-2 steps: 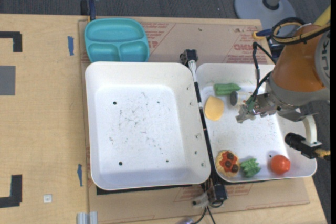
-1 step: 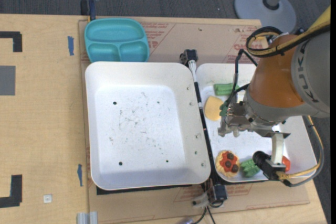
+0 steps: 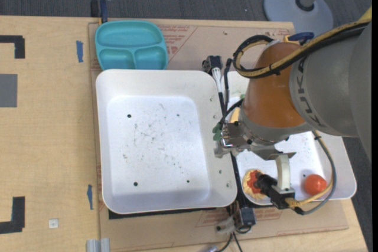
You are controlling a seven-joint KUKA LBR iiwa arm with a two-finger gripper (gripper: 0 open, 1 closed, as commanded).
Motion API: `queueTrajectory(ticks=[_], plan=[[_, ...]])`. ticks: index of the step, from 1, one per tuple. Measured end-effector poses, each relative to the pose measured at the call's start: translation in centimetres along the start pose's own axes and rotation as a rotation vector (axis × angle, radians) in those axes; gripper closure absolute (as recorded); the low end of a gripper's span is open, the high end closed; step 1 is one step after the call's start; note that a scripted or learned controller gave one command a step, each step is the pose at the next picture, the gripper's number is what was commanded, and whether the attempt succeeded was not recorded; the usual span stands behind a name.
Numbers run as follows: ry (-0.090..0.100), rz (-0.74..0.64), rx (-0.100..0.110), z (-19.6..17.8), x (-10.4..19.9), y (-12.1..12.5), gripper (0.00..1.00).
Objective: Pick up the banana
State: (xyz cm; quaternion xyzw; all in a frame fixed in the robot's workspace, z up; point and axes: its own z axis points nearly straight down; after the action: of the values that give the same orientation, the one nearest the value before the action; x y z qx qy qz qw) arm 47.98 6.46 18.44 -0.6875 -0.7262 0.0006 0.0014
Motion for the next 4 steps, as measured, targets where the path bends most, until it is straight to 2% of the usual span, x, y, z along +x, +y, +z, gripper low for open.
queueTrajectory(ticks=[1,2,3,4], plan=[[-0.001,-0.095,-0.023,6.2,2.5,3.9,1.00],[-0.002,-0.145,-0.003,7.9,4.2,2.9,1.00],[0.000,-0.293,-0.004,9.8,11.3,0.7,1.00],[-0.001,0.007,-0.003,2.5,14.2,0.7,1.00]])
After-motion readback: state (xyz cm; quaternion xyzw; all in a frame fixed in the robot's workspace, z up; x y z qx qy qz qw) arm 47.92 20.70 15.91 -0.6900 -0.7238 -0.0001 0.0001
